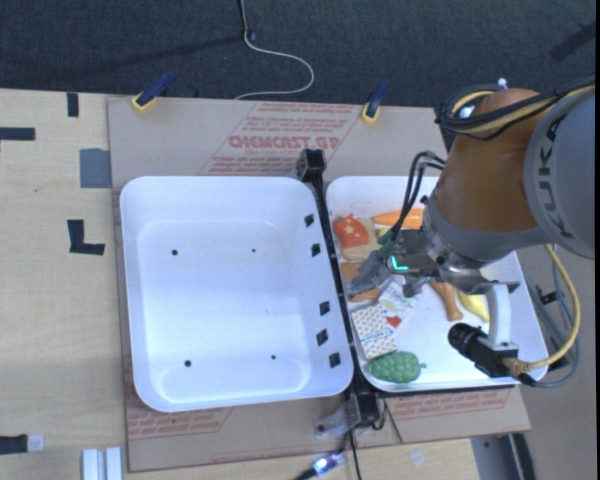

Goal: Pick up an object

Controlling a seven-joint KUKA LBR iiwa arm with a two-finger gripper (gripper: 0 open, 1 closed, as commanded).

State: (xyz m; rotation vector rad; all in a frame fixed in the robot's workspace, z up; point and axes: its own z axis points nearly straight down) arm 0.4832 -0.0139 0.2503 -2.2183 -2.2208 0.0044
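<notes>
Down at the near edge of the right bin (450, 383) sits a green bumpy toy (395, 366), a bit like a small vegetable. It looks light and maybe soft, and it lies by itself, so it seems the easiest thing to pick up. A good place to take hold is across its middle, from above. Just behind it lies a flat patterned packet (373, 327), thin and hard to pinch. Next comes the gripper (385, 280), hanging low over the pile in the middle of the bin; whether its fingers are wide or closed cannot be told, and nothing is seen held in them. Beside it are a yellow piece (475, 305) and an orange stick (448, 299), partly under the arm. Farther back is a red round toy (351, 232), smooth and maybe slippery. The divider wall stands close and could get in the way. The left bin (140, 268) lies across the wall.
</notes>
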